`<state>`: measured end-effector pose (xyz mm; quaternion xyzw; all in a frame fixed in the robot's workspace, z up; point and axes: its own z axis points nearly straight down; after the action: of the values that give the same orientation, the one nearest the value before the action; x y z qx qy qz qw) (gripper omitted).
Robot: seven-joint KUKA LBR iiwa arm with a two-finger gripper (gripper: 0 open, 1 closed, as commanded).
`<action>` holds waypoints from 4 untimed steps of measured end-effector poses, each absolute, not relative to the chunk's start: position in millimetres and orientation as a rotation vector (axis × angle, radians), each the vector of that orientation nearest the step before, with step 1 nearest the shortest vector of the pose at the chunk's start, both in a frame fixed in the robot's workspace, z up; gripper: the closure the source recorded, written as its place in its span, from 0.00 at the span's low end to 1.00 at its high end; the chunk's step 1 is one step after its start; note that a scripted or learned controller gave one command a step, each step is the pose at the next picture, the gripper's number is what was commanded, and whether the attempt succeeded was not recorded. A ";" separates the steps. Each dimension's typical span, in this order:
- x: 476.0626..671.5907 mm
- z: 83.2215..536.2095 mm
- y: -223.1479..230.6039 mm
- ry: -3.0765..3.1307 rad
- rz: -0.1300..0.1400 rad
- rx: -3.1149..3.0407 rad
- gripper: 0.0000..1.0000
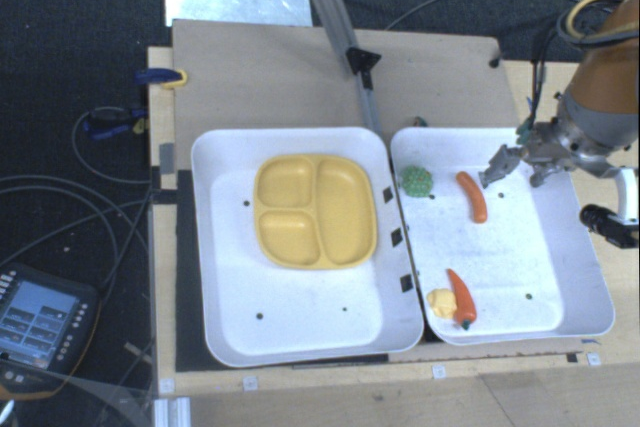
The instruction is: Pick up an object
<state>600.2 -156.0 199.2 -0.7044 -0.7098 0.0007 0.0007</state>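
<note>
In the right bin [560, 255] an orange sausage-shaped piece [472, 196] lies near the back, and a green broccoli floret [416, 180] sits to its left by the bin's wall. A red-orange carrot-like piece [461, 296] lies at the front, touching a small yellow piece [439, 300]. My gripper [512, 178] hangs over the back of the right bin, just right of the orange piece. Its fingers are spread open with nothing between them; the left fingertip [489, 177] is close to the orange piece.
The left bin [300, 315] holds a yellow divided plate [314, 211]. A grey pole [330, 0] slants down from the top to the gap between the bins. Cables and a teach pendant [40, 315] lie off the bench at left.
</note>
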 end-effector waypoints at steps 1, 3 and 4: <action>605.4 138.1 -156.9 -2.222 0.004 -2.216 0.00; 607.1 102.1 -156.9 -2.224 -0.004 -2.223 1.00; 610.0 161.0 -147.2 -2.234 -0.007 -2.217 1.00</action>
<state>610.0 -147.2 161.0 -0.7043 -0.7099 -0.0022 -0.0028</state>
